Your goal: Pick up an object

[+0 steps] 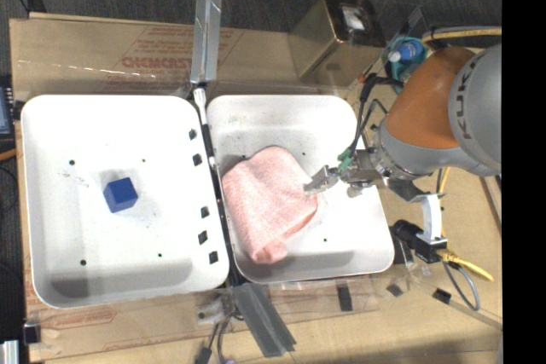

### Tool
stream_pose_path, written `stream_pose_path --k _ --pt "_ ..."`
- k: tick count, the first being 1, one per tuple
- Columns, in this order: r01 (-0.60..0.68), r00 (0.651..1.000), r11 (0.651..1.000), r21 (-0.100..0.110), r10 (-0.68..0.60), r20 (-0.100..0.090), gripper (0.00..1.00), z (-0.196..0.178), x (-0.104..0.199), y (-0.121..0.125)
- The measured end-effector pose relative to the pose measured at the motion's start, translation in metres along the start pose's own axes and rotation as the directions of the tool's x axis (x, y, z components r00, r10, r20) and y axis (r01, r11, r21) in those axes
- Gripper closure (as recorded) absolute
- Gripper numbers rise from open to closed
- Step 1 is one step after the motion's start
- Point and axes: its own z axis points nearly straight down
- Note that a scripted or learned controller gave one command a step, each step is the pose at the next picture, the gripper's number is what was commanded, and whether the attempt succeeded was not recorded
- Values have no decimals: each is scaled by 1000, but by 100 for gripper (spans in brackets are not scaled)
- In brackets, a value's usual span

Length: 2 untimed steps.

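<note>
right now the hand (320,180) sits low in the right bin (341,111), its metal tip touching the right edge of a crumpled pink cloth (269,202); whether it is wide, narrow or gripping the cloth i cannot tell. the cloth lies against the bin's left wall, near the divider. well apart, a small blue cube (121,193) rests alone in the left bin (51,119). brown cardboard (102,51) lies beneath both bins on the desk, and a tan box (333,34) stands behind the right bin.
</note>
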Motion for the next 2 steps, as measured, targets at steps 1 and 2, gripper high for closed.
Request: stream_pose_path --k 1,2 --pt "100 995 995 -8 -100 2 0 100 -10 16" --pt "106 994 994 -3 -106 -1 100 92 -9 16"
